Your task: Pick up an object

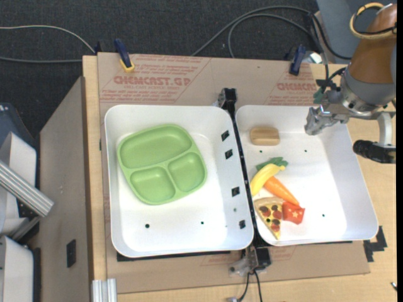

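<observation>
Where the right bin (pixel 340 194) meets the counter's near edge, a pizza slice (pixel 269 214) lies in its near-left corner, tip pointing toward that edge. A small red piece (pixel 294 213) touches the slice on its right. Just beyond them an orange carrot (pixel 281 190) runs at a slant, its green top (pixel 278 163) reaching away from the near edge. A yellow banana (pixel 262 177) lies against the carrot's left side, close to the wall shared with the left bin (pixel 126 225). Black clips (pixel 235 192) sit along that shared wall.

Nearer the counter's middle, a green divided plate (pixel 162 163) rests flat in the left bin, its one long section on the far side and two smaller ones on the near side.

Farther back in the right bin, a tan bread-like block (pixel 264 135) lies alone near the far-left corner, well apart from the carrot and banana.

Over that bin's far-right corner hangs the gripper (pixel 315 122), beside the bread but not touching it, with nothing visible between its fingers; whether they are open or closed cannot be told. Behind it rises the arm (pixel 371 55).

At the counter's far edge, two blue clamps (pixel 124 56) pin a printed cardboard sheet (pixel 208 74).
</observation>
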Tool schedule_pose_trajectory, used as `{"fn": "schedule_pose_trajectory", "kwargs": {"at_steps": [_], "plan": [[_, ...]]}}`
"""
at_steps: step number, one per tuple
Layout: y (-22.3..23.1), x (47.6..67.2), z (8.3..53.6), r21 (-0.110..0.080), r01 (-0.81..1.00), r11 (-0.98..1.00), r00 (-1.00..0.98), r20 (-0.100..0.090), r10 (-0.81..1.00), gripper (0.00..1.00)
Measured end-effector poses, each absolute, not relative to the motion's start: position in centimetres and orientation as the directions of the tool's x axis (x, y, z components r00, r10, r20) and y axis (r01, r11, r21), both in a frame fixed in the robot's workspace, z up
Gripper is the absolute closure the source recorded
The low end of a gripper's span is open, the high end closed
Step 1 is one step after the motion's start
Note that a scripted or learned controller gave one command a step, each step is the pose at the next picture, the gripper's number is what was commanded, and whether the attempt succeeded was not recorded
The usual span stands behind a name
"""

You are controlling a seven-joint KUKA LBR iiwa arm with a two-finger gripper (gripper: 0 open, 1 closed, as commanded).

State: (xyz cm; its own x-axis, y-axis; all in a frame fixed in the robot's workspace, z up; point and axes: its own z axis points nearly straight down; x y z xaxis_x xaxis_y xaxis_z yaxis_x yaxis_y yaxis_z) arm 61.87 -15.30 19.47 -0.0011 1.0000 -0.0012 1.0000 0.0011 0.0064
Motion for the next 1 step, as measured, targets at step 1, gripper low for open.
{"fn": "schedule_pose_trajectory", "kwargs": {"at_steps": [1], "plan": [[-15.29,62.03,24.96,0.008,1.0,0.002,-0.002,-0.002,1.0,1.0]]}}
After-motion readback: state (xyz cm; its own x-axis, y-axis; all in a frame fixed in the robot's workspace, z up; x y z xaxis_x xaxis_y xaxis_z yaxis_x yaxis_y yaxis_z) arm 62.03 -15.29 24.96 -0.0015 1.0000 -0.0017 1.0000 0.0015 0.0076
